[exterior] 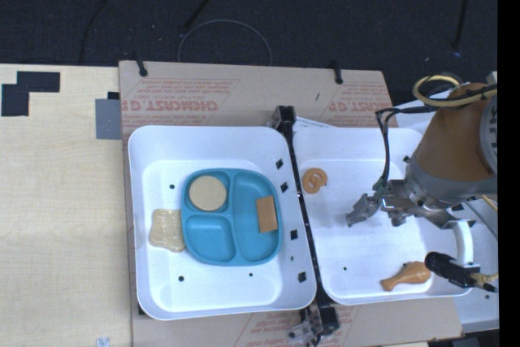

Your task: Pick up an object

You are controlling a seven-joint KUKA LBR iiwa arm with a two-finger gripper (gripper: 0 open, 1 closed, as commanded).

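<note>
My pincer [360,213] hangs over the right bin [341,256], open or closed I cannot tell; a pretzel [314,180], perhaps, lies near, a drumstick [405,276] farther off.

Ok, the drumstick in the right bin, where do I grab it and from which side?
Take the drumstick across its thick middle, coming straight down from above. It lies flat in the right bin, long axis running roughly left to right and close to the near wall, so a side approach looks cramped.
</note>
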